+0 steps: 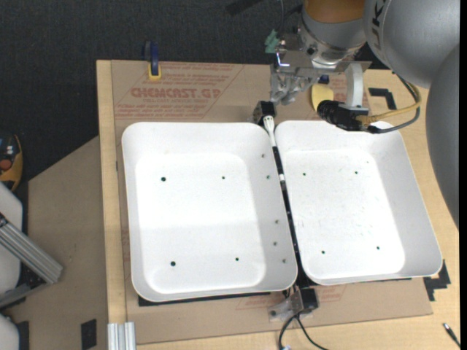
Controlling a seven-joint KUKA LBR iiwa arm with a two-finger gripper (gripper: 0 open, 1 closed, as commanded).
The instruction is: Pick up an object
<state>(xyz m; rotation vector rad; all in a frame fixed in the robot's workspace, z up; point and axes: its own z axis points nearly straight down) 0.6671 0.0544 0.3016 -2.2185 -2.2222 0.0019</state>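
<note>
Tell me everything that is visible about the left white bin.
The left bin is a shallow white tray, seemingly thin moulded plastic, roughly rectangular with rounded corners and a raised rim around a flat sunken floor. Four small dark dots mark the floor, two near the far side and two near the near side. It lies flat on the brown board. Its right rim meets the right bin along a dark seam with several small dots. The end effector is beyond its far right corner, not over it.

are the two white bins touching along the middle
Touching: the camera view shows the left bin's inner rim meeting the right bin's rim along the centre seam, clipped together.
</note>
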